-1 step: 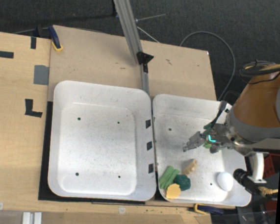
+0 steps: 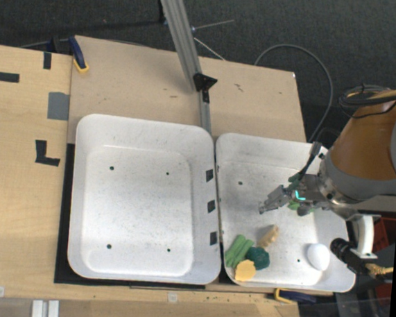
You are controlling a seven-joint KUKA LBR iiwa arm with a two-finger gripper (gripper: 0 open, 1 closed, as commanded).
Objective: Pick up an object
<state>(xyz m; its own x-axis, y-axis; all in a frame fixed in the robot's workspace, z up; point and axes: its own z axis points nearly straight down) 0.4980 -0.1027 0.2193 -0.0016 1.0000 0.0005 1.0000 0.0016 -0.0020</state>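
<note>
Camera view: no readable writing seen. Arm reached in from right, bent over right bin; gripper poised above bin floor, finger state cannot be told. Objects lie nearer bin's front edge than gripper: tan piece, green pieces, yellow piece, white ball. Arm cut off at frame edge.

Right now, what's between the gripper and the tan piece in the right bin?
Nothing: in the camera view a short bare stretch of bin floor separates the gripper from the tan piece below it.
</note>
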